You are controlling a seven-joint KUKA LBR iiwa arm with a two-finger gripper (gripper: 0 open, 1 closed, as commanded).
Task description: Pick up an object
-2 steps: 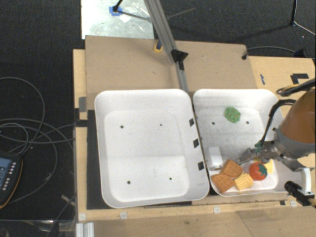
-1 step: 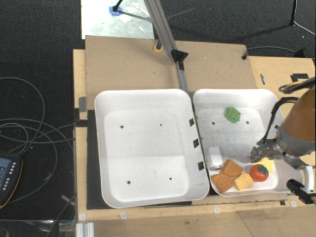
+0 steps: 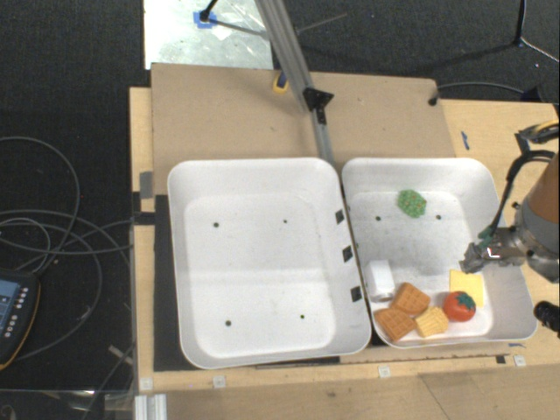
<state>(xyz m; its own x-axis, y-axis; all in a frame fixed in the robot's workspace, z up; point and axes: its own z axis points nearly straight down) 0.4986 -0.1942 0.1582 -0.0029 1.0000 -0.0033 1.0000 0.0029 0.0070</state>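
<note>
While the arm (image 3: 538, 221) sits at the frame's right edge, its gripper (image 3: 479, 256) hangs over the right side of the right bin (image 3: 472, 171), just above and left of the yellow block (image 3: 466, 284). Can't tell its state: too small and dark to read. Nothing visible between its tips.

Right bin contents, all in the lower half except one:
- green lump (image 3: 412, 203), alone in the upper middle, well apart from the rest
- white block (image 3: 381, 278), near the left wall
- three waffle-like brown pieces: one (image 3: 411, 300) right of the white block, one (image 3: 395, 323) below it at the lower rim, one lighter (image 3: 431, 322) beside them; all three touching or nearly so
- red tomato (image 3: 459, 306) with a green top, touching the yellow block's lower edge, just right of the lighter waffle

Left bin (image 3: 262, 178) takes the centre-left of the frame; four small dark dots on its floor. Black clips (image 3: 346, 253) sit along the seam between the bins.

Grey pole (image 3: 289, 42) slants from top centre down to the bins' upper seam. Cables (image 3: 44, 226) and a handheld pendant (image 3: 13, 309) lie on the dark floor at left; its screen is too blurred to read. No legible labels or writing anywhere.
</note>
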